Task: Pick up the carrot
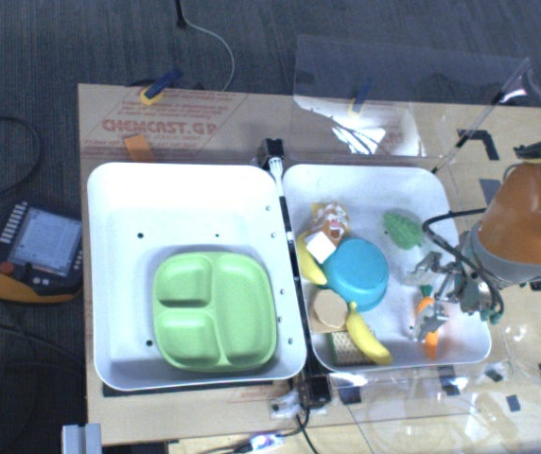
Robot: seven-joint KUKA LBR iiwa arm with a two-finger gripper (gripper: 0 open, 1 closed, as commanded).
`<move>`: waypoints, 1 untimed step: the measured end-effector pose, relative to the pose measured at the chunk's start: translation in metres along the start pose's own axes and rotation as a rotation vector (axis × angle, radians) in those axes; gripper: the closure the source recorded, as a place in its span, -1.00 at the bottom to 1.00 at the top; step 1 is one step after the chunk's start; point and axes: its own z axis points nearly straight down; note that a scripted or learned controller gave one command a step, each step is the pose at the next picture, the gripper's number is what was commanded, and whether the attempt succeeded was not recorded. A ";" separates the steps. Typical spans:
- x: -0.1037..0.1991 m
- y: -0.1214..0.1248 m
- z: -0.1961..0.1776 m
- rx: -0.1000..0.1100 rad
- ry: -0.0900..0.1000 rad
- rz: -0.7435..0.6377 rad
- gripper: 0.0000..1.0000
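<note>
Two white bins sit on our surface; the carrot [428, 327] lies at the right bin's [375, 176] near-right corner, directly under our end effector [431, 303], whose opening we cannot tell.

Gripper [433, 303]: grey metal, black cables. Arm [521, 218] behind it: orange band over grey. Carrot [428, 327] at fingertips: orange. Left of gripper: blue bowl [358, 272], yellow banana [366, 337], second yellow banana [308, 264]. Up-left: green leafy item [403, 228]. Far left: light green divided plate [216, 310] in white bin [119, 192]. Gripper's own bin [375, 174]: white.
</note>
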 end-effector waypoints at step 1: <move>-0.002 0.001 -0.010 -0.002 -0.003 0.000 1.00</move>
